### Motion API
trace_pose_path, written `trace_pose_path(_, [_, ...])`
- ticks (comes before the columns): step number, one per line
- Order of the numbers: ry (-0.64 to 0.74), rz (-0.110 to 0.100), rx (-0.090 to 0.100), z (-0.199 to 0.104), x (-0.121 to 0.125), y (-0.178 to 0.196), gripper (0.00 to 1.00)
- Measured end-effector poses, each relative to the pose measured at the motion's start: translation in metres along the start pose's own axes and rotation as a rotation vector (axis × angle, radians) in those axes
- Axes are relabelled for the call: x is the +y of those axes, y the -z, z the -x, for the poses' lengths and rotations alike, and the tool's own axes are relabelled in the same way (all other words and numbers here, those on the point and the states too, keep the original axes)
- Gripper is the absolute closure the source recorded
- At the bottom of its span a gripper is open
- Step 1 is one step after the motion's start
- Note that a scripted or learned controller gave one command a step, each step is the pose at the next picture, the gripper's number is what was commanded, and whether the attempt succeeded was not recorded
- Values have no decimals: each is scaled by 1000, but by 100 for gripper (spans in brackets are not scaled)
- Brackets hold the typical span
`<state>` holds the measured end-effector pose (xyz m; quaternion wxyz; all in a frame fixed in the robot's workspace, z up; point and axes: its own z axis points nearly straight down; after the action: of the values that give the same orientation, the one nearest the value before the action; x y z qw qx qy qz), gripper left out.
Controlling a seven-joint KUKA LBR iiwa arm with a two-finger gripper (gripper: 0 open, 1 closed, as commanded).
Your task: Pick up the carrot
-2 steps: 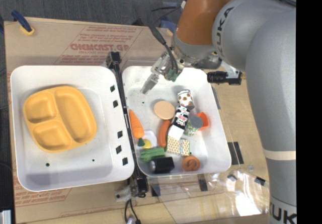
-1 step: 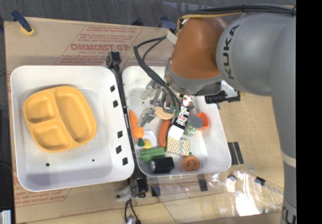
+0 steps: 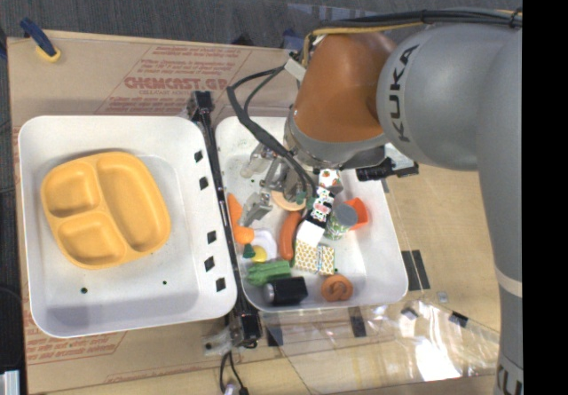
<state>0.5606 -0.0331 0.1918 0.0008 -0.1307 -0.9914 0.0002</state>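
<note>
The slim orange carrot (image 3: pixel 288 234) lies in the right shallow white plastic bin (image 3: pixel 391 242), just below and right of the hand (image 3: pixel 264 186). The metal hand hangs over the bin's left part, fingers slightly spread, gripping nothing; a round tan disc (image 3: pixel 288 201) lies just beside it.

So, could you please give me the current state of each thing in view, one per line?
Gripper: low inside the right bin, fingers among the toys, grip unclear.
Carrot: lying in the right bin, not lifted.
Yellow tray: flat in the left bin, right side up.
Right bin: crowded with small toys.
Black cylinder: lying on its side.
</note>
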Motion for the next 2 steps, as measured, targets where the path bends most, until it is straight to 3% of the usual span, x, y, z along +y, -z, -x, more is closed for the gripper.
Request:
trace_pose_path(1, [4, 0, -10, 82, -6, 6, 0])
trace_pose_path(2, [201, 1, 0, 11, 2, 0, 0])
